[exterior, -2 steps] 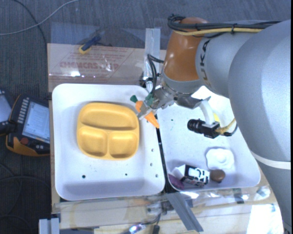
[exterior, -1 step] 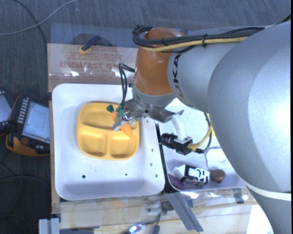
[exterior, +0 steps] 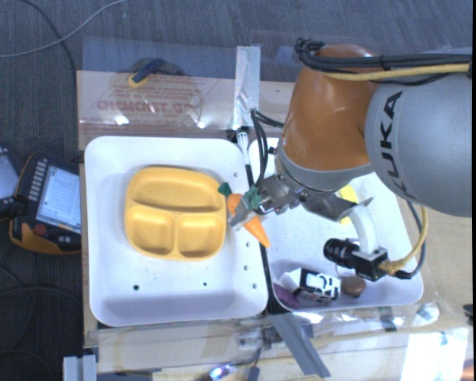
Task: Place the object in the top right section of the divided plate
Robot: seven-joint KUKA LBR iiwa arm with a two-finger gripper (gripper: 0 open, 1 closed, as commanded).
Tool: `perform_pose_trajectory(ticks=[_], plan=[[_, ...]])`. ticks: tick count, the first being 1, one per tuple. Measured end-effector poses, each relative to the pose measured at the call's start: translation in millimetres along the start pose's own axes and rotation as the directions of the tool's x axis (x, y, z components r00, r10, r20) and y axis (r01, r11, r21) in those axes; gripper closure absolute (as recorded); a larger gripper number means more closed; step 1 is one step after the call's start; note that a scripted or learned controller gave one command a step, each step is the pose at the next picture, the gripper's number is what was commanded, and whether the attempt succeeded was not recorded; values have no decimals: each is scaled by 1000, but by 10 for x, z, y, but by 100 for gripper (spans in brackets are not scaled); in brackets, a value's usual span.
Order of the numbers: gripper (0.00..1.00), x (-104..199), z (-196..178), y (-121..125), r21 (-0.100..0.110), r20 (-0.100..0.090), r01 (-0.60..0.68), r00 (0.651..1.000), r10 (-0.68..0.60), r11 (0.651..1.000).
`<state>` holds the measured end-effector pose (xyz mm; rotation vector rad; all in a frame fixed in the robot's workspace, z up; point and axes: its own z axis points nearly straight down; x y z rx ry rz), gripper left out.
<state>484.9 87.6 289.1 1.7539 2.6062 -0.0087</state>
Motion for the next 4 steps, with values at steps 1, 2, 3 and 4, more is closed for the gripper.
perform_pose_trajectory(ticks=[1,2,3,4], plan=[[100,1138,397,765,2,-1,60,998,-60,998],[100,1269,440,511,-1,-1,366,931,-366,931],[100,1105,371,942,-1,1,459,888,-459,888],[100,1027,1245,1040,0,-2,546,838,-546,838]])
